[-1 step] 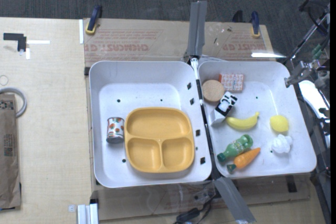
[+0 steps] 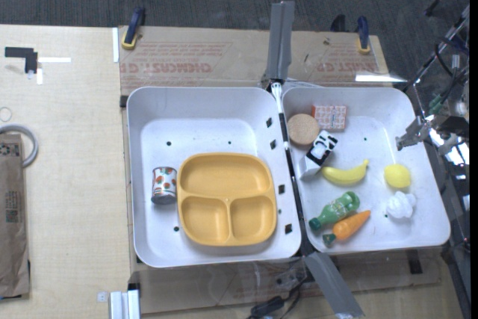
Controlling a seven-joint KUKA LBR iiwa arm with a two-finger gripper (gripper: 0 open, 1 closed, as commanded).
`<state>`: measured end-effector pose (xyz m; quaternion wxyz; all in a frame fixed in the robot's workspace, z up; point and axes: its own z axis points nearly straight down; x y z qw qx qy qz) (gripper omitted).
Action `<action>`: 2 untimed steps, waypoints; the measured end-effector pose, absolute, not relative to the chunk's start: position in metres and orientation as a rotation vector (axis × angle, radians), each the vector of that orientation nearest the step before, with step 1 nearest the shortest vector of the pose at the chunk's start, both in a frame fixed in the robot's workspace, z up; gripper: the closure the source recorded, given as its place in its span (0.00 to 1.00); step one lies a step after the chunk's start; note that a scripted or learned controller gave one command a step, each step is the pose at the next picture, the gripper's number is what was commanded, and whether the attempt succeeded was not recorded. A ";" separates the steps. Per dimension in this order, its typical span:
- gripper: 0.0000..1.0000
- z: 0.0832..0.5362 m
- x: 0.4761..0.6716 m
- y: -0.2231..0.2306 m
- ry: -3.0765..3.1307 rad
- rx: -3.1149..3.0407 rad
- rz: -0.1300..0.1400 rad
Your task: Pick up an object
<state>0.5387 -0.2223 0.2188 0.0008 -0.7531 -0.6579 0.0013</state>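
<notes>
Camera view: left bin [image 2: 142,160] holds a yellow divided tray [image 2: 226,198] toward its front right, small printed can [image 2: 163,184] just beside the tray's left edge. Right bin [image 2: 418,228] holds a banana [image 2: 345,173] mid-bin, green bottle [image 2: 334,211] and carrot [image 2: 349,225] near the front edge, lemon [image 2: 397,175] by the right wall. Gripper [image 2: 413,134] over the right rim; grip state can't be judged.

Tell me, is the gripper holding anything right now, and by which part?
Nothing is held. The gripper sits at the right bin's right edge, apart from the lemon.
</notes>
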 end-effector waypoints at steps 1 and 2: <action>0.00 0.172 0.557 -0.146 -2.420 -2.000 0.002; 0.00 0.172 0.557 -0.147 -2.420 -2.001 0.002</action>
